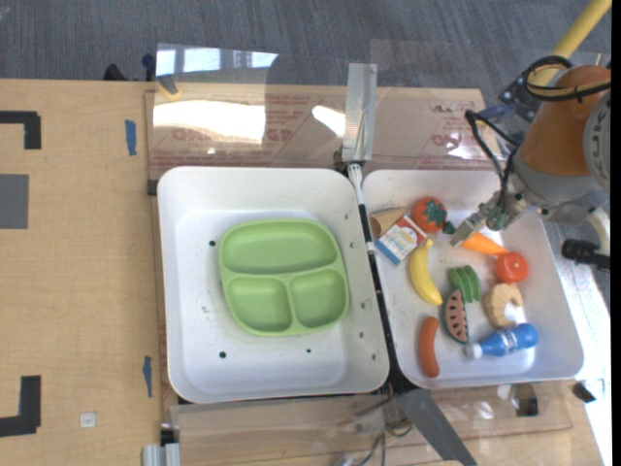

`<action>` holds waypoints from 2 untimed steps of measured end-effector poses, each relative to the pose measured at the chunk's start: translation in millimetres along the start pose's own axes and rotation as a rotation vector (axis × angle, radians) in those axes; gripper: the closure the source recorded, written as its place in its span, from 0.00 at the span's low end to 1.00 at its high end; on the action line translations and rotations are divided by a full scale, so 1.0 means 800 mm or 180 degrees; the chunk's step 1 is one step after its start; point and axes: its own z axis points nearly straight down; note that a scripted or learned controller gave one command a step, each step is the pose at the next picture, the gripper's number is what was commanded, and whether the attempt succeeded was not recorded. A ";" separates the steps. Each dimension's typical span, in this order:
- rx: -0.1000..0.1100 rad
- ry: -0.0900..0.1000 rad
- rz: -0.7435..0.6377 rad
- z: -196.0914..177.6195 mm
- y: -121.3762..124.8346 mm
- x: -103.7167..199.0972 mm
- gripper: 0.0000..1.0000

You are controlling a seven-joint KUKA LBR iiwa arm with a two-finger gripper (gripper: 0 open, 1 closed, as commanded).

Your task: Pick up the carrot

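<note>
The carrot point(484, 244) is a small orange cone lying in the right bin point(558, 289), in its upper middle, with its tip pointing right toward a red-orange ball. My gripper point(482, 222) hangs from the grey and orange arm at the right and sits just above the carrot's left, thicker end, very close to it or touching it. Its tip partly hides that end of the carrot. I see nothing lifted off the bin floor.
Around the carrot lie a red tomato point(428, 212), a small carton point(398, 239), a banana point(423, 273), a green pepper point(464, 282), a watermelon slice point(454, 316), a sausage point(428, 346), a blue bottle point(505, 341) and a bread piece point(504, 303). The left bin point(184, 260) holds a green divided plate point(283, 276).
</note>
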 end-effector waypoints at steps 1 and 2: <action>0.0005 0.0012 0.0219 0.011 -0.089 0.099 1.00; 0.0029 0.0032 0.1236 -0.107 -0.017 0.218 1.00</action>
